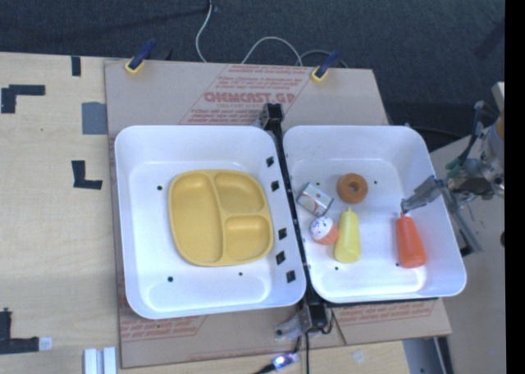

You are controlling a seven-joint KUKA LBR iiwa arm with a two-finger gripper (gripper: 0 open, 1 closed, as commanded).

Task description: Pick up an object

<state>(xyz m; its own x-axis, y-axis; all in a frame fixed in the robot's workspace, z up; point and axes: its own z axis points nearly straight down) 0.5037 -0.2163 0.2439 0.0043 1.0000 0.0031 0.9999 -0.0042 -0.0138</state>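
The likeliest target is taken to be the orange cylinder [409,242], lying on its side in the right bin [373,141] close to the wall at about 4 o'clock of that bin's floor. Its long axis runs roughly from 12 to 6 o'clock. The gripper [418,197] is seen just above its upper end, at about 12 o'clock from it, reached in over the right rim. Whether contact is made cannot be told, and nothing is seen between the fingers. The state of the jaws cannot be told; the tip is too small and blurred.

Toward 9 o'clock from the cylinder, the yellow bottle [348,235] lies nearly parallel to it, well apart. Touching the bottle's left side is a small white-and-orange ball [321,229]. A crumpled silver item [313,198] sits just above the ball. At 12 o'clock from the bottle, a brown ring [353,188] lies flat.

The cylinder's nearness to the wall is judged to leave little room for a finger on that side.

In the left bin [131,151], a yellow divided tray [220,216] rests flat near the centre.
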